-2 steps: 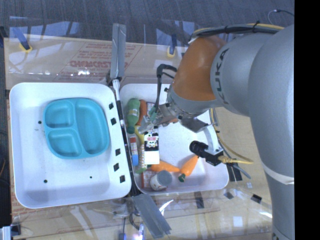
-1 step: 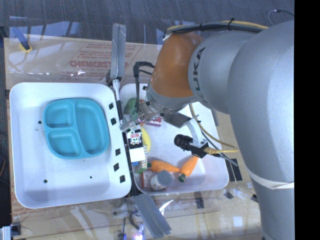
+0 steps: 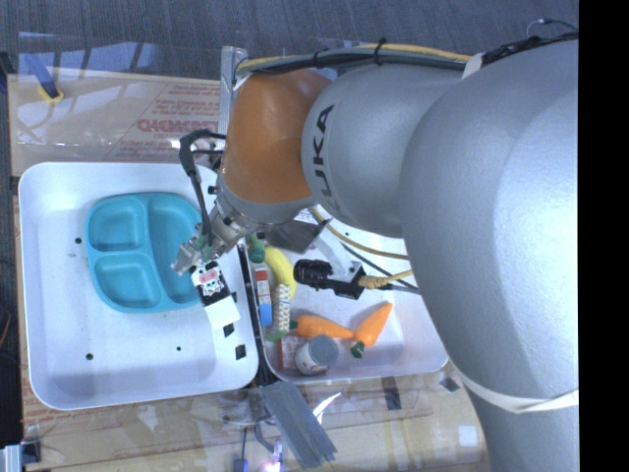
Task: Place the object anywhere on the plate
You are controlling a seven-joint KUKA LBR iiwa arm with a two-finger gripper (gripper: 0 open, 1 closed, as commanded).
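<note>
Two white bins sit side by side on the tabletop (image 3: 147, 416): L bin (image 3: 59, 362) and R bin (image 3: 418, 352). Nearest in the R bin is a can (image 3: 314, 355), upright at the front wall. Just behind it lie 2 carrots (image 3: 324, 327), one flat, the other (image 3: 371, 324) tilted to its right. Further back is a banana (image 3: 280, 268), close to the wall btw the bins.

In the L bin a white strip w/ black squares (image 3: 228, 324) lies along the R wall. The blue plate (image 3: 133, 254), 3 compartments, lies flat toward the bin's back L; nothing sits on it. The gripper (image 3: 200, 256) is at the plate's R edge, over or touching the rim; can't tell which. Can't tell if it's wide or narrow, nor if it holds anything, and can't tell which item is the task's object.

Behind, the arm (image 3: 472, 214) w/ its orange band (image 3: 265, 146) comes in from the R. A clear sheet w/ red print (image 3: 147, 116) lies on the tabletop past the L bin.
</note>
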